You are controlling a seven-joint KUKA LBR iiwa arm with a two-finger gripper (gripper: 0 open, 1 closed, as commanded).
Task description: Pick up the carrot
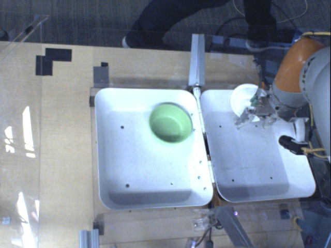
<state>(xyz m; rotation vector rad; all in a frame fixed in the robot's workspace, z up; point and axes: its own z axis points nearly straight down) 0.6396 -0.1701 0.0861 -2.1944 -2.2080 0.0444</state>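
Two white bins sit side by side on the table [62, 154]. Left bin [129, 185] holds a green bowl [170, 122], at about 1 o'clock from the bin's centre. Right bin [258, 180] holds a small white bowl [241, 98] at its 12 o'clock edge. The claw [252, 116] hangs low just beside that white bowl; whether it is released or clenched cannot be told. Carrot's place cannot be made out.

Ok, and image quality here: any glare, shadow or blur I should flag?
Camera view: glare streaks on the wooden bench at left; soft shadows along the near walls of the left bin and right bin; the gripper beside the white bowl is blurry; the green bowl reads clearly.
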